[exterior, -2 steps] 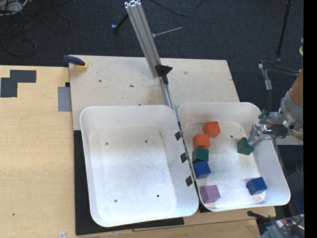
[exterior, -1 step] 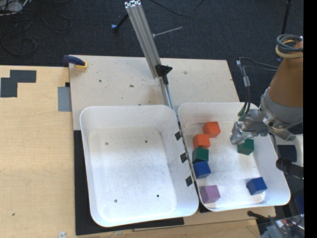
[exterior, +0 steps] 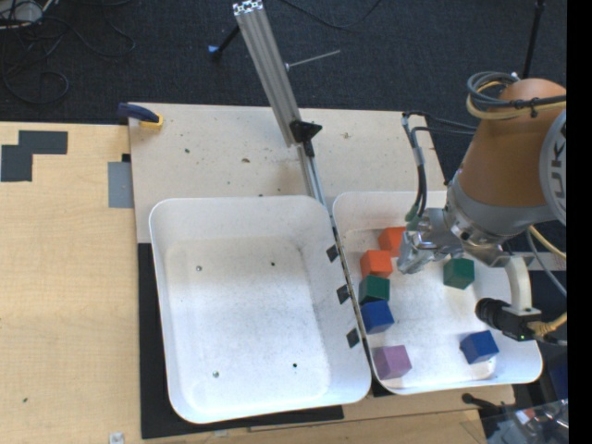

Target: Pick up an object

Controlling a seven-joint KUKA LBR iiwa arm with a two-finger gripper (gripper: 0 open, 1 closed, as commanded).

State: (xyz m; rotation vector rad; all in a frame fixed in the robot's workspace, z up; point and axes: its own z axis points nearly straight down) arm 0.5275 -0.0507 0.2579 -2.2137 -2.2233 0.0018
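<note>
The right bin (exterior: 518, 370) holds several small blocks. Two orange blocks (exterior: 376, 263) (exterior: 391, 240) lie near its left wall, with a dark green block (exterior: 375, 289) and a blue block (exterior: 376, 315) below them. A purple block (exterior: 392, 360) sits near the front left corner. A second blue block (exterior: 479, 346) lies at the front right, and a green block (exterior: 458, 273) is in the middle. My gripper (exterior: 413, 256) hangs low over the bin between the orange blocks and the green block, with nothing visibly held.
The left bin (exterior: 240, 303) sits beside the right one, with black clips along the shared wall. A slanted metal bar (exterior: 277, 81) rises behind the bins. The arm's orange band (exterior: 509, 155) overhangs the right bin's back right.
</note>
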